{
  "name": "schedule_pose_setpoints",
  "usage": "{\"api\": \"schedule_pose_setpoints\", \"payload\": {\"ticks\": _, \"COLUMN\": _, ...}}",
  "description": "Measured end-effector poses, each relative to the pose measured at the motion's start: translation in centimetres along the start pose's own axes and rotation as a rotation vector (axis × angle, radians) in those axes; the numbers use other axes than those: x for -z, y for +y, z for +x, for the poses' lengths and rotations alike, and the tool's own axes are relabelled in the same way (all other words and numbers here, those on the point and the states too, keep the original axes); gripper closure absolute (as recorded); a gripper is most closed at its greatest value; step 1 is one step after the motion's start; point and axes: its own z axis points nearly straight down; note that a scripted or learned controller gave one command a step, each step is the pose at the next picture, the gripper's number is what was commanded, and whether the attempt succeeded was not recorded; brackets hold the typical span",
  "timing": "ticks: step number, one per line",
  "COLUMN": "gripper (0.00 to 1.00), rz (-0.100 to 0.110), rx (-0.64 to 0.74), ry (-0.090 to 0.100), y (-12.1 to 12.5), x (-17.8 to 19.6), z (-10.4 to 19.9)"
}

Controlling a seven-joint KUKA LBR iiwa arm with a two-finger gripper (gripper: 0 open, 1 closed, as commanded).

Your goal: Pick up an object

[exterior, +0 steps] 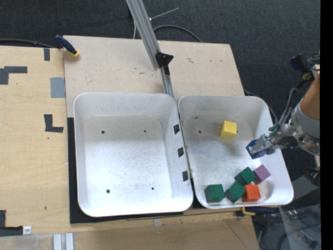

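Roughly, the scene as it lies:

Arm: the grey KUKA arm [311, 120] reaches in from the right edge of the camera view, over the right rim of the right-hand bin [208, 108].

Gripper: the gripper [258, 148] sits just inside that bin's right wall, about midway down it. A blue object [256, 149] shows at its tip; I cannot tell whether that is a block clamped between the fingers or part of the tool, nor whether the claw is apart or together.

Nearest loose thing: a purple block [262, 172] lies just below the gripper, towards the near rim, close to the right wall.

Cluster: beside the purple block sit a dark green block [245, 176], an orange block [252, 192], and two more green blocks [235, 192] [214, 193]. They are packed touching or nearly so along the bin's near edge.

Lone thing: a yellow cube [228, 129] stands apart, up and to the left of the gripper, with bare floor on every side.

Key relation: by my reading the yellow cube is the cleaner target, since a short move left and away from the wall reaches it with room for both fingers. The cluster is nearer but crowded, and neighbours or the wall may block a finger.

Long axis: the blocks look near cubic, so no axis seems to matter much.

Open room: the left-hand bin [125, 155] offers wide floor, and the far half of the right-hand bin is largely free.

Risk: a descent close to the right wall could catch the rim.
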Motion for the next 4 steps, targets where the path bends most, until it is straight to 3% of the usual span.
{"api": "schedule_pose_setpoints", "payload": {"ticks": 1, "gripper": 1.00, "rz": -0.001, "rx": 0.001, "ry": 0.000, "y": 0.1, "x": 5.3, "z": 0.0}}
{"api": "schedule_pose_setpoints", "payload": {"ticks": 4, "gripper": 1.00, "rz": 0.004, "rx": 0.007, "ry": 0.004, "y": 7.5, "x": 4.3, "z": 14.7}}
